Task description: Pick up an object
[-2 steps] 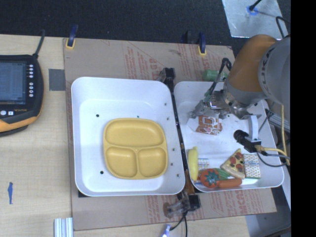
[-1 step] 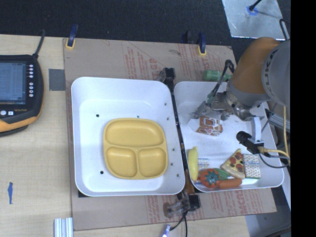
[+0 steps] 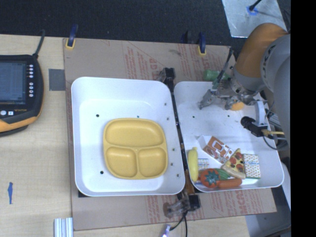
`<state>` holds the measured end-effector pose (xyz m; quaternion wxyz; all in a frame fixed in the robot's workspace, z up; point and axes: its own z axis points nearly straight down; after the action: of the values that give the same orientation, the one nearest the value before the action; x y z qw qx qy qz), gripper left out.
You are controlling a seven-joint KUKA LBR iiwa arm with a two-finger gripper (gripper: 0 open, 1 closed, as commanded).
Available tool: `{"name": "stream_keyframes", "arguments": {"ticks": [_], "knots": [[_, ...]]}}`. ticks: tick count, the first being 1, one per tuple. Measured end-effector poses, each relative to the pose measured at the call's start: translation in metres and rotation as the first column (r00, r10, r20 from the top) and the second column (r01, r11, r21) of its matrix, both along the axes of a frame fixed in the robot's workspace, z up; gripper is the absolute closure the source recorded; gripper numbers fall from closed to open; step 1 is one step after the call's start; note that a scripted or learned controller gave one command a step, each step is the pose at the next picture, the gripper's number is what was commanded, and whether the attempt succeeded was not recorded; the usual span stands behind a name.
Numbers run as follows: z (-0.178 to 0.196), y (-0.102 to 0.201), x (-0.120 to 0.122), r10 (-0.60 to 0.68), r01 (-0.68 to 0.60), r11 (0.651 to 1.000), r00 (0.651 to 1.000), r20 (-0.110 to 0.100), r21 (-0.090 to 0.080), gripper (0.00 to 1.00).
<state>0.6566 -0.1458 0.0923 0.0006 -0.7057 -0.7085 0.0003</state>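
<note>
1. The gripper (image 3: 217, 98) hangs over the far part of the right bin (image 3: 276, 180), at about twelve o'clock from the pile of toys. Its dark fingers look spread with nothing between them, though the view is blurred there and I may be wrong; I read the jaws as released and empty.
2. A small orange piece (image 3: 237, 105) lies just beside the gripper at its three o'clock, touching the bin floor.
3. The likely things to pick lie crowded in the near corner of the right bin: a yellow banana (image 3: 193, 165) at the nine o'clock edge, a red and green vegetable toy (image 3: 212, 177) at six o'clock, a pizza slice (image 3: 236, 164) and a printed card (image 3: 217, 149) behind them.
4. The left bin (image 3: 81, 132) holds a yellow divided plate (image 3: 135, 148), well apart from the arm.
5. These toys look like light, stiff plastic, smooth and a bit slippery. The banana seems the best choice: take it across its narrow middle, the jaws closing on its long sides.
6. The flat card would be hard to pinch off the floor.
</note>
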Motion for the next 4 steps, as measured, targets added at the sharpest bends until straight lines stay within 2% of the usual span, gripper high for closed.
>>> {"name": "stream_keyframes", "arguments": {"ticks": [1, 2, 3, 4], "knots": [[0.084, -0.058, 0.000, -0.002, 0.002, 1.000, 1.000, 0.001, -0.001, 0.00], [0.072, -0.065, 0.000, -0.001, 0.001, 1.000, 1.000, -0.003, 0.001, 0.00], [0.078, -0.065, 0.000, 0.000, 0.000, 1.000, 1.000, 0.000, -0.001, 0.00], [0.059, -0.065, 0.000, 0.001, -0.001, 1.000, 1.000, -0.002, 0.000, 0.00]]}}
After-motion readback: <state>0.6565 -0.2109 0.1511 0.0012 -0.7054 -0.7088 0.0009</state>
